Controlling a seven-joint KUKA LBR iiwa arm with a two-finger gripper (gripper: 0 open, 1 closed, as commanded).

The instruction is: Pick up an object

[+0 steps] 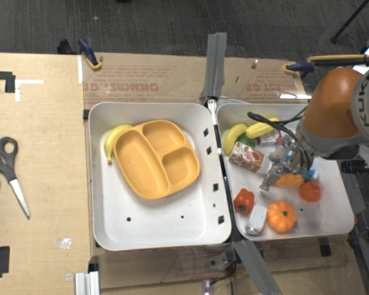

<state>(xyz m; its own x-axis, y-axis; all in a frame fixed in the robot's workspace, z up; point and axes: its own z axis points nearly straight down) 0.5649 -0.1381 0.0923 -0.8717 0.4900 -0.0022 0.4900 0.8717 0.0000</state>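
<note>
While the gripper [275, 176] hangs low mid right bin [338, 223], can't tell its state. Carrot [290, 179] lies just beside it, near the tomato [310, 192]. Looks like light, stiff, smooth plastic; likely slippery, so grab across its middle.

Light wooden bench [43, 165], seen from above; two shallow white bins, the left bin [104, 226] and right bin [338, 217], sat side by side on brown cardboard [141, 78] toward its right edge; grey-handled scissors [9, 168] lay near its left edge.
</note>
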